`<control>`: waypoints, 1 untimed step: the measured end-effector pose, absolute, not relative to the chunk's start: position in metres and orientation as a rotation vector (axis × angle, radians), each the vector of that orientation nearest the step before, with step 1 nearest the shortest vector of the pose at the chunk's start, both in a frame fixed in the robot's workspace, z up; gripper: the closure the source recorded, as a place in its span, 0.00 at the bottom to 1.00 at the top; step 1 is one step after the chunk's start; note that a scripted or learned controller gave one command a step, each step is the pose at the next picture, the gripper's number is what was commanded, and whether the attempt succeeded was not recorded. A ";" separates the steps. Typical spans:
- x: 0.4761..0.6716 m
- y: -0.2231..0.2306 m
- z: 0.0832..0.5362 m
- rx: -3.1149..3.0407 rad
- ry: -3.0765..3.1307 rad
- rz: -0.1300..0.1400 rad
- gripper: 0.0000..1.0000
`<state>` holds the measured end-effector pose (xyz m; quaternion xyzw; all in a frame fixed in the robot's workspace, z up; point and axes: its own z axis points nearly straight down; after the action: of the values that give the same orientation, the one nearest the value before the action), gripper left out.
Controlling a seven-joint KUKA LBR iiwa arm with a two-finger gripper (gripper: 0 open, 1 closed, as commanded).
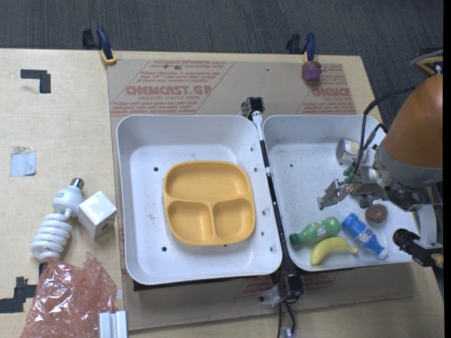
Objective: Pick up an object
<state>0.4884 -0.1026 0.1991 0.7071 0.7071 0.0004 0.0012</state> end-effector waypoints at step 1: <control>0.531 -0.121 0.092 2.222 2.219 0.000 0.00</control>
<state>0.5309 -0.1206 0.0923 0.7076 0.7066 0.0000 0.0003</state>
